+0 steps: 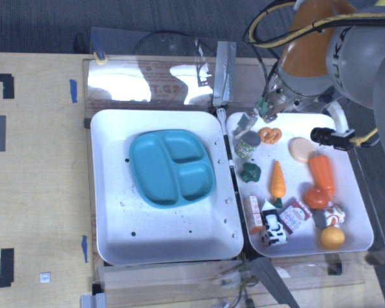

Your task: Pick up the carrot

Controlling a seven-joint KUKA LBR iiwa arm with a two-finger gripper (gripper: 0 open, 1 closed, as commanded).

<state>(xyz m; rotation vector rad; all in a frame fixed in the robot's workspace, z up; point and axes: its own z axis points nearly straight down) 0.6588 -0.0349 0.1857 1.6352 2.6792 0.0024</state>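
Approach step: the end effector (247,124) hangs over the upper-left corner of the right shallow white plastic bin (362,201), short of the small orange tapered carrot (277,179).

The carrot lies free on that bin's floor, its point toward the bin's far wall and its green stub at the near end, just right of a dark green lump (249,171). Whether the end effector is spread or pressed together I cannot tell; nothing is visibly pinched. As I judge it, the next move is to shift toward the near side, align across the carrot's narrow width and descend. Counted: two bins on the worktop (32,191), one carrot, one teal divided plastic tray (172,167) in the left white bin (109,230), one brown pretzel (269,134), one yellow-orange round fruit (332,237).
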